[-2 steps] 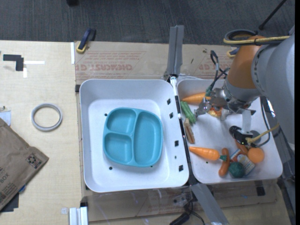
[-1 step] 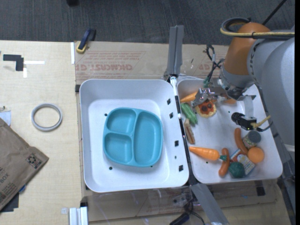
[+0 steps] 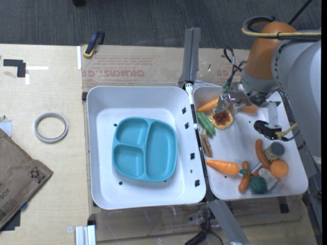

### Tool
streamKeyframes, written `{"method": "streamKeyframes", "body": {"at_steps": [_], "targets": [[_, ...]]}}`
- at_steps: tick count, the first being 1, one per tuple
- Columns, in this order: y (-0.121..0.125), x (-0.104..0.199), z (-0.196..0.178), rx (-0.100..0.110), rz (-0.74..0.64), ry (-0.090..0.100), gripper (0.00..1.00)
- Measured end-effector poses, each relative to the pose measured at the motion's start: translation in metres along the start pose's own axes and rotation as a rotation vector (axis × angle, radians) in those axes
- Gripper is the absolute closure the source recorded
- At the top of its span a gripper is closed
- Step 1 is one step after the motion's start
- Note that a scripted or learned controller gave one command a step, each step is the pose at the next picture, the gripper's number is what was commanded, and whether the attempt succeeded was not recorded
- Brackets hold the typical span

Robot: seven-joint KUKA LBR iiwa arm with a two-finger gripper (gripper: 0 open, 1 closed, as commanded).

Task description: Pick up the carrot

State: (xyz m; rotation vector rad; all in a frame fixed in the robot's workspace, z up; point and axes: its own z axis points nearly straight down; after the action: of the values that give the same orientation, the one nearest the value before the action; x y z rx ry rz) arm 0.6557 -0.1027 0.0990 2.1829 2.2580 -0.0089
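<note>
Blue tray (image 3: 145, 149) sitting in left bin (image 3: 97, 137). Carrot (image 3: 223, 166) lying in right bin (image 3: 296, 180), near its left wall; prob. light, stiff, smooth plastic, so grip mid-body across width. Tool (image 3: 225, 102) hovering near pizza toy (image 3: 223, 119); finger state unclear, can't tell.

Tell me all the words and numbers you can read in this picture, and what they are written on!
"BOX": black letters on the brown cardboard piece at the left edge; the word may be cut off there.
Red printing on the flat brown cardboard sheet behind the white bins: it lies upside down and mirrored, too blurred to read for sure.
Small square code mark on the brown cardboard piece: too small to read.
Nothing readable on the blue divided plate.
</note>
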Motion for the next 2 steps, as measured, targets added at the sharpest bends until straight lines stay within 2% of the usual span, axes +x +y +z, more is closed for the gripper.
{"method": "streamKeyframes", "body": {"at_steps": [1, 2], "targets": [[0.006, 0.085, -0.091, 0.0, -0.078, 0.004, 1.0], [-0.057, 0.057, -0.09, 0.0, -0.549, 0.004, 1.0]]}}
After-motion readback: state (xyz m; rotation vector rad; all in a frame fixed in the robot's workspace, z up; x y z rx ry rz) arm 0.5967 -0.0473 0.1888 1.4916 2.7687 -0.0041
